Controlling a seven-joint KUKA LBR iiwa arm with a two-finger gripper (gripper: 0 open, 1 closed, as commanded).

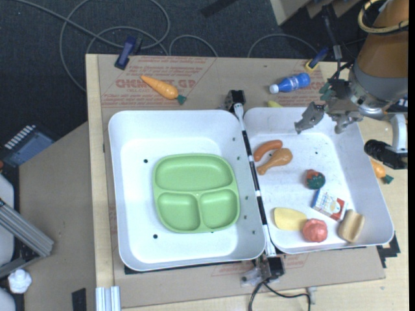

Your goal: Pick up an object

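Red print on our cardboard bench point(194, 70) too faint to read, our gripper point(324, 120) above the right bin point(363, 193), fingers point(307, 122) spread wide, holding nothing

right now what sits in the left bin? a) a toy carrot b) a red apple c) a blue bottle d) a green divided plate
d, the green divided plate lies alone in the middle of the left bin, while the red apple is in the right bin and the blue bottle and toy carrot lie on the cardboard behind the bins.
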